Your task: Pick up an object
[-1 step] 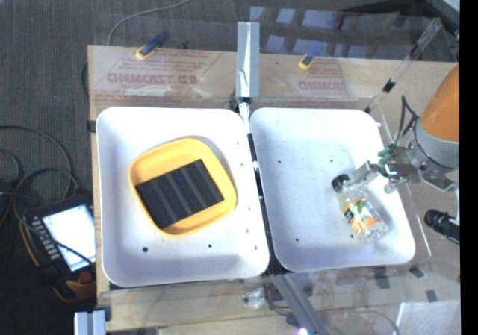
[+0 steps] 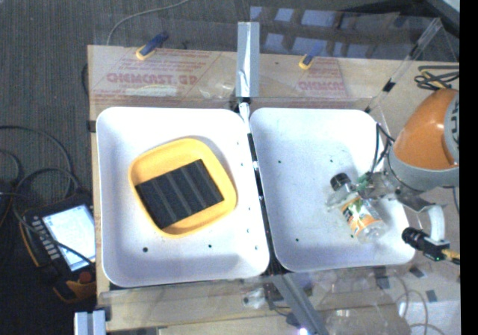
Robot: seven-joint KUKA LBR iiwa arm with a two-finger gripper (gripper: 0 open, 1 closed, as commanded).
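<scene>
A small clear item with orange and green markings (image 2: pixel 359 215) lies in the right bin (image 2: pixel 299 162), near its front right corner. My gripper (image 2: pixel 364 193) hangs low right over it, under the orange wrist band (image 2: pixel 429 138). Whether it touches the item is not visible. A small dark round piece (image 2: pixel 340 180) sits just left of the gripper. In the left bin (image 2: pixel 119 139) rests a yellow dish (image 2: pixel 146 166) that holds a black ridged slab (image 2: pixel 181 192).
The divider between the two bins (image 2: pixel 254 169) runs down the middle. A clear plastic wall (image 2: pixel 299 65) stands behind the bins. A handheld screen with cables (image 2: pixel 63 233) lies on the floor at the left.
</scene>
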